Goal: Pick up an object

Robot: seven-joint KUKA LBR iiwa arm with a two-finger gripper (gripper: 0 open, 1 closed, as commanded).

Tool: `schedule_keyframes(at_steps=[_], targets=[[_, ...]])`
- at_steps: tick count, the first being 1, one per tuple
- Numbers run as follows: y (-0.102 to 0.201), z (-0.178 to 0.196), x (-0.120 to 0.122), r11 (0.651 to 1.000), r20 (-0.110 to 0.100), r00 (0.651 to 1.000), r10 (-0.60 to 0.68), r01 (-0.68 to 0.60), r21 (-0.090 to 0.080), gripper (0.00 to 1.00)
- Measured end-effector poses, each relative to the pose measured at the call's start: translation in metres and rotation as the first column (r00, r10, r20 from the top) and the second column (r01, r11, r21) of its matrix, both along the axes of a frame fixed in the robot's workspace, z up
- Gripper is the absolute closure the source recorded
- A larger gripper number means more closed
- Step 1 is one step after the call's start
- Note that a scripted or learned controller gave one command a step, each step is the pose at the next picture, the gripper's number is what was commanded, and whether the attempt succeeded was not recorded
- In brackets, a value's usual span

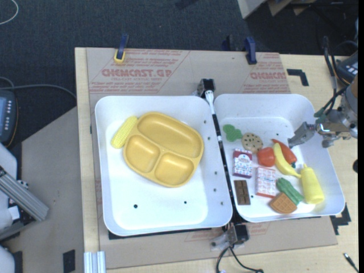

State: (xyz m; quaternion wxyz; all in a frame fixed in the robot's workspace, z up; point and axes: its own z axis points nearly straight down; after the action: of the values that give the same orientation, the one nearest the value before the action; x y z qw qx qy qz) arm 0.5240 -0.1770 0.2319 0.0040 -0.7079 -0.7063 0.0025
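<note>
The board [170,67] under the bins bears red print. On its left part it reads "CHEMCAST GP" in large letters, with smaller lines too fine to read. The same print repeats at right, partly hidden.

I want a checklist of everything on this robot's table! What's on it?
Surface: wooden bench with printed lettering, bearing a left bin and a right bin.
Job's things: right bin holds banana, tomato, cookie, yellow bottle, chocolate bar, two small cartons.
Clutter: left bin holds a yellow divided plate with corn at its left edge.
Tool: tool over the right bin's right side, holding nothing.
Cables: wires at the bench's front edge.
Surroundings: dark carpet; clamps at the back edge.
</note>
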Motion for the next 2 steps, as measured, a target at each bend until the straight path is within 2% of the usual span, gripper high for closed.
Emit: schedule_keyframes(at_steps=[1,2], targets=[[0.0,0.005,0.002,1.0,0.01,1.0,0.002,-0.002,-0.002,0.0],[0.003,-0.039,0.006,1.0,0.004,1.0,0.003,-0.003,0.0,0.0]])
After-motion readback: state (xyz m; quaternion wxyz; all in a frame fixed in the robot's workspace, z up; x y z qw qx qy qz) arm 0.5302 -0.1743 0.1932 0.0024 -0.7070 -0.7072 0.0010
